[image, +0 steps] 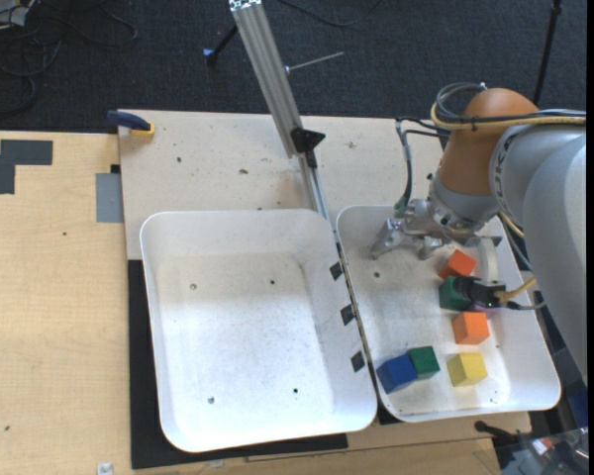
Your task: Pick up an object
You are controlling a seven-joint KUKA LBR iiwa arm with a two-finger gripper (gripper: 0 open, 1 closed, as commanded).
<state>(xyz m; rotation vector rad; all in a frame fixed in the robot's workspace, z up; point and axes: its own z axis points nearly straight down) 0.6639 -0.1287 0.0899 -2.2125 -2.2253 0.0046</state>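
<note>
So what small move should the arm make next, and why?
Probably shift toward the orange block and descend. The gripper sits over bare floor of the right bin with nothing between its fingers, and that block lies closest, just to its right.

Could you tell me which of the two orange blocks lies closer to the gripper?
The upper orange block, just below the gripper; the other orange block lies lower, by the yellow block.

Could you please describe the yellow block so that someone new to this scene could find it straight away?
Look at the right-hand white bin, the one the arm reaches into. Near its front edge lie a blue block, a green block and, furthest right, the yellow block. It is the only yellow piece, just below an orange block.
</note>
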